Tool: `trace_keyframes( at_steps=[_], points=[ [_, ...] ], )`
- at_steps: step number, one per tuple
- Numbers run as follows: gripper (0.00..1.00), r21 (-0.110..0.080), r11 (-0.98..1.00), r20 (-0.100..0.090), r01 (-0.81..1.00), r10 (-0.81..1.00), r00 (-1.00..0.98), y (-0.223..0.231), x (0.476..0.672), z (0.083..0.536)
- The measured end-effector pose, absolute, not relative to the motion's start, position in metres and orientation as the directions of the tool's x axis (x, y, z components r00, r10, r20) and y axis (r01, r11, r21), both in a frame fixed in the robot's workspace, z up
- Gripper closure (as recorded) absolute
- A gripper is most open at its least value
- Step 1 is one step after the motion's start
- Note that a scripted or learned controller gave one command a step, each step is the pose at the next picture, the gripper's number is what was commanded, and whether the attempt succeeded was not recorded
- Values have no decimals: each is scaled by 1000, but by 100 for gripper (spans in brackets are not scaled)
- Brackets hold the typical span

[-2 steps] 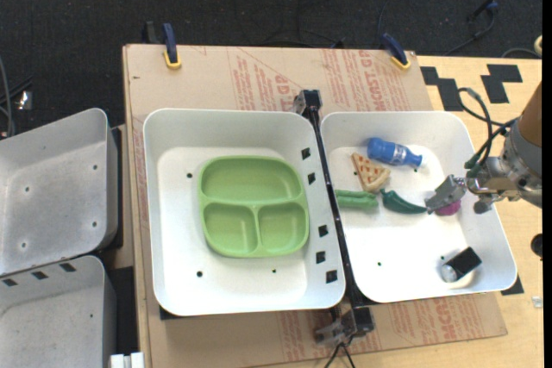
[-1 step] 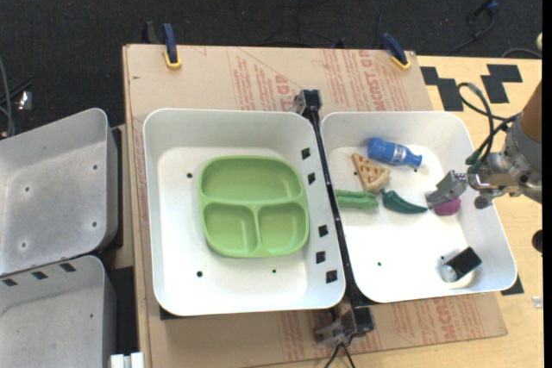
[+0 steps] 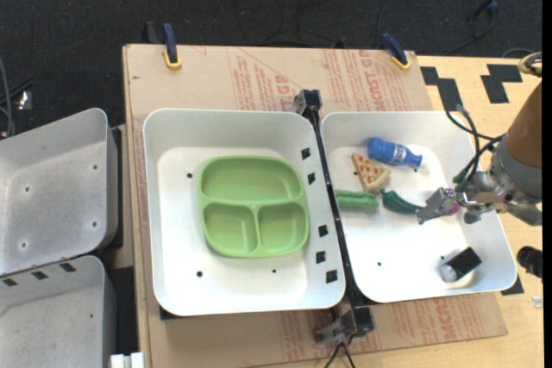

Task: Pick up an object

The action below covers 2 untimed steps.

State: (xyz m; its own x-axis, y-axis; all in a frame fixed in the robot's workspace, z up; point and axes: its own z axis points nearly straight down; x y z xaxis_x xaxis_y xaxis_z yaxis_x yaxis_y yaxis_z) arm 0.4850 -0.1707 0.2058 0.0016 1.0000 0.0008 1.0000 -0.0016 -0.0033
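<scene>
The right bin (image 3: pixel 483 282) holds several small objects. A blue bottle (image 3: pixel 395 152) lies at the back, and a tan waffle-like wedge (image 3: pixel 371 173) sits just in front of it on the left. A light green stick (image 3: pixel 357 200) lies near the bin's left wall, with a darker green piece (image 3: pixel 398 202) to its right. A black and white block (image 3: pixel 461 265) rests near the front right corner. My gripper (image 3: pixel 437 206) hangs low over the middle of this bin, right at the right end of the darker green piece. I cannot make out whether they touch.
The left bin (image 3: pixel 172 271) holds a light green divided plate (image 3: pixel 254 205). A black divider with clips (image 3: pixel 326 202) runs between the bins. The arm (image 3: pixel 522 159) enters over the right bin's right wall. White trays (image 3: pixel 52 185) lie off the bench to the left.
</scene>
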Motion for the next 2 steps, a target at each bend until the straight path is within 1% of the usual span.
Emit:
trace_keyframes(
  at_steps=[1,2],
  points=[
    [0,-3,-1,1,1000,1000,1,-168,484,163],
    [0,-5,-2,2,1000,1000,2,-165,484,99]
  ],
)
